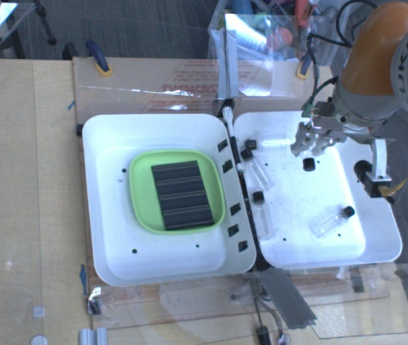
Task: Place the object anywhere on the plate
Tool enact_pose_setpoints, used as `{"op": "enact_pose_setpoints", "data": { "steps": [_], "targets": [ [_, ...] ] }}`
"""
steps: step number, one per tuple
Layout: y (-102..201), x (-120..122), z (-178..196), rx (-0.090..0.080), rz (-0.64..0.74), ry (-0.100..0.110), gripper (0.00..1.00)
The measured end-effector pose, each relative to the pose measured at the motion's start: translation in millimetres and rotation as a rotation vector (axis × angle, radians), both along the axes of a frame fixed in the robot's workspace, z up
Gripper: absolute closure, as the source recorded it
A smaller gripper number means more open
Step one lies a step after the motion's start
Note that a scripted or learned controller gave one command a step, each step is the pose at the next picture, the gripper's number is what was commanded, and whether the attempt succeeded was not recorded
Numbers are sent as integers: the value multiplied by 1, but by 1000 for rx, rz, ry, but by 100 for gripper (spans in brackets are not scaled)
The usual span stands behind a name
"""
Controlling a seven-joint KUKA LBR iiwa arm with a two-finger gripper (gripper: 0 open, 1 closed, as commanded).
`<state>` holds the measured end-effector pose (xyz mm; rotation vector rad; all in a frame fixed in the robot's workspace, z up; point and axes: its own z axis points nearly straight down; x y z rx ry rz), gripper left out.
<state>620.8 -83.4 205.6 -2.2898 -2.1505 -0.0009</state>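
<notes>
— Ribbed dark block (183, 195): where do we see it?

— We see it lying flat on the green plate (141, 192), near the middle, its long side running away from us. The plate sits in the left bin (99, 214).

— And the gripper (310, 139)?

— We find it over the far part of the right bin (376, 246), well apart from the plate. We cannot tell how far open it is, and we see nothing held in it.

— What lies near it?

— A small black piece (308, 164) lies on the bin floor just beside the gripper, on our side of it. We cannot tell whether the two touch.

— Anything else in that bin?

— A clear vial (328, 223) with a black cap lies on its side toward the near right corner. Another clear vial (259, 176) lies close to the divider between the bins.
</notes>
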Motion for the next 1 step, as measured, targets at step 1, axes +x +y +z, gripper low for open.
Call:
{"op": "enact_pose_setpoints", "data": {
  "steps": [1],
  "targets": [
    [0,0,0,0,0,0,0]
  ]
}}
